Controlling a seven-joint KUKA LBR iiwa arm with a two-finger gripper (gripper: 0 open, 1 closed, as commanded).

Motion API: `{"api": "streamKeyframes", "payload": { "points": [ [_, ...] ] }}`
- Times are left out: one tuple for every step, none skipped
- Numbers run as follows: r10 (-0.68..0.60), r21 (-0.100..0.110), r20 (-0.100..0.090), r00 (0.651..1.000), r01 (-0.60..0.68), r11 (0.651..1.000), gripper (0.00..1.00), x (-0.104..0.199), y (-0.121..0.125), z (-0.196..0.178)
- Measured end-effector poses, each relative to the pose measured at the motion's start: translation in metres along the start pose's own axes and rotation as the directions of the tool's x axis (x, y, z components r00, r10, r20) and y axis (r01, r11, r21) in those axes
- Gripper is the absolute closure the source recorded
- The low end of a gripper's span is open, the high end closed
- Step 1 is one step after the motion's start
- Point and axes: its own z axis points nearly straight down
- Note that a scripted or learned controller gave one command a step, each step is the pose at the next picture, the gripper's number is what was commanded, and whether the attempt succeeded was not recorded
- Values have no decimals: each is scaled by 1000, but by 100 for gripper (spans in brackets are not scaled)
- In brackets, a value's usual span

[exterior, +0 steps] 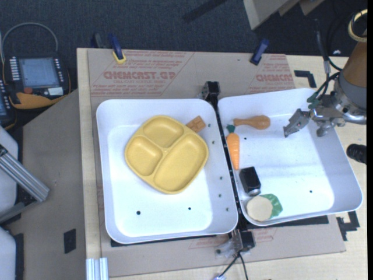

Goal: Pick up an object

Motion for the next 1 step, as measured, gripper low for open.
{"api": "streamKeyframes", "payload": {
  "points": [
    [-3,-12,2,1000,3,1000,0,0,2,-6]
  ]
}}
